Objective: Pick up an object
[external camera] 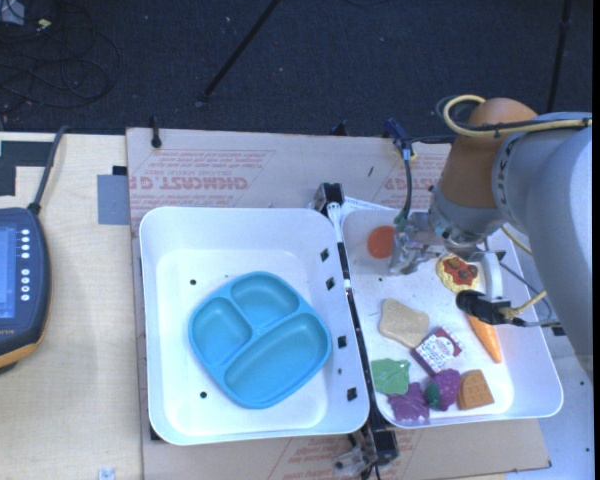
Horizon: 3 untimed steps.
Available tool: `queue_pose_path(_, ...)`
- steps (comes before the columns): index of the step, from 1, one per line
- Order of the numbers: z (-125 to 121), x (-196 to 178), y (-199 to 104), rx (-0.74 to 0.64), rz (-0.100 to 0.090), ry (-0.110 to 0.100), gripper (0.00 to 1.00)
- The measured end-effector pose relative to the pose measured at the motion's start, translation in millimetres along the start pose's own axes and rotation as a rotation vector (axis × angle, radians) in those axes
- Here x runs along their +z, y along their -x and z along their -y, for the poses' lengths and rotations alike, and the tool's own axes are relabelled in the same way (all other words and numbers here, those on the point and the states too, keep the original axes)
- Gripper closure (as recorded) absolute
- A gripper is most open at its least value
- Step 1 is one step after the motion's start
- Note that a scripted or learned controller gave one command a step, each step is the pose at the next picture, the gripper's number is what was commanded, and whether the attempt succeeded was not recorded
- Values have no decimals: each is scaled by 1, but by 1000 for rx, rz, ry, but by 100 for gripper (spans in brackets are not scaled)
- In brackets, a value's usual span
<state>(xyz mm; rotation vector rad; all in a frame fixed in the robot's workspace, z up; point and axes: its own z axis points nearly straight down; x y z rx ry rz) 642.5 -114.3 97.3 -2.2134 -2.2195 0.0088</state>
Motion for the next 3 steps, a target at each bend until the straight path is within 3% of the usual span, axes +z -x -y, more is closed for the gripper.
queue_pose_path(1,0,0,0,-1,0,0,0)
queue_pose_path(2,-1,10,-33,2,0,6,0)
queue_pose_path(3,-1,0,-32,1,0,5,100)
